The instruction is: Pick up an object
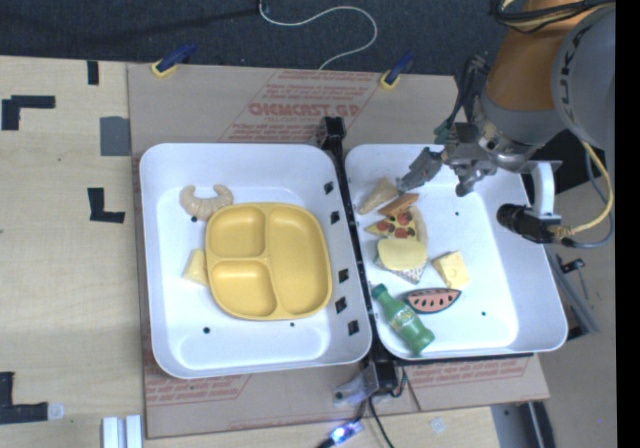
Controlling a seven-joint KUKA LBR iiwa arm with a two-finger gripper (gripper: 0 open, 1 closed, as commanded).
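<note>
My gripper (445, 174) hangs open above the back of the right bin (520, 321), its two fingers spread with nothing between them. Just left of and below it lie toy foods: a tan bread wedge (377, 197), a pizza slice (398, 221), a pale round piece (402, 254), a yellow cheese cube (452, 269), a watermelon slice (434, 300) and a green bottle (402, 319).
The left bin (165, 236) holds a yellow divided plate (268, 259), a tan croissant (205, 200) behind it and a yellow wedge (195, 266) at its left edge. A black clip (331, 129) sits on the divider between the bins.
</note>
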